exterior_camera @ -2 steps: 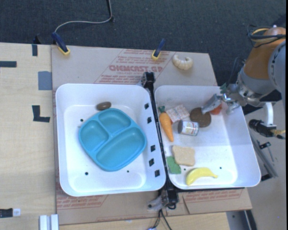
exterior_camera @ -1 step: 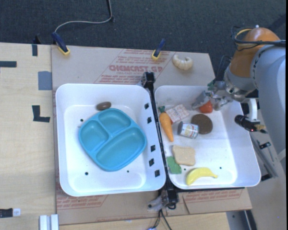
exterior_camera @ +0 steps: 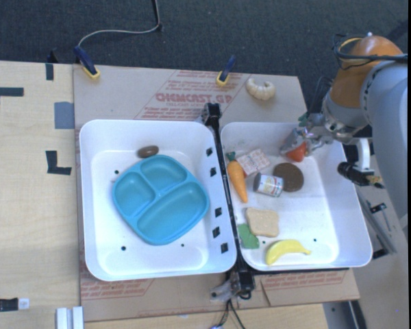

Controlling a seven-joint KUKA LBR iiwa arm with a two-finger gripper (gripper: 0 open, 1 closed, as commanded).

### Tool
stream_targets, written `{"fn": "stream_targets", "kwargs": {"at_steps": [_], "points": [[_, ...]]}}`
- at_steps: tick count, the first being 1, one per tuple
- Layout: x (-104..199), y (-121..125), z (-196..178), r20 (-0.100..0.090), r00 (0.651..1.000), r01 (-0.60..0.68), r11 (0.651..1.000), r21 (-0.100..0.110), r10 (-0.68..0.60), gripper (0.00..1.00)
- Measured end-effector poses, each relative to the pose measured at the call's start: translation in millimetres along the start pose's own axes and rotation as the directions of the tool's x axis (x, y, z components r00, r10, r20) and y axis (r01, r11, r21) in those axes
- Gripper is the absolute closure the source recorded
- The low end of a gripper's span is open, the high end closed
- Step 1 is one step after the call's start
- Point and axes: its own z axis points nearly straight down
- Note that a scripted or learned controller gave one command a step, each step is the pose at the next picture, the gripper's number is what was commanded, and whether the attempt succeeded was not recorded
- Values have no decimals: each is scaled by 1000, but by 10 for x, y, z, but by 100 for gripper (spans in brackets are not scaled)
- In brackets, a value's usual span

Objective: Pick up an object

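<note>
Camera view: gripper (exterior_camera: 296, 144) at right bin's (exterior_camera: 342, 218) 1 o'clock corner, fingers closed around small red-orange object (exterior_camera: 296, 153), apparently gripped. Brown disc (exterior_camera: 288, 176), can (exterior_camera: 268, 184), carrot (exterior_camera: 237, 180) toward 8 o'clock. Blue tray (exterior_camera: 161, 199) in left bin (exterior_camera: 96, 204).

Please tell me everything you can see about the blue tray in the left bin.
The blue tray is a light blue divided plate, plastic by its look, with rounded corners and three compartments: two small ones at the far side and one long one at the near side. All three hold nothing. It lies flat on the floor of the left bin, turned at an angle to the bin walls, about in the middle. A small brown object lies just beyond its far edge; whether they touch is unclear.
</note>
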Motion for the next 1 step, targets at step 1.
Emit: {"fn": "stream_targets", "kwargs": {"at_steps": [1], "points": [[638,-5,-600,-6,1000,-1,1000,2,1,100]]}}
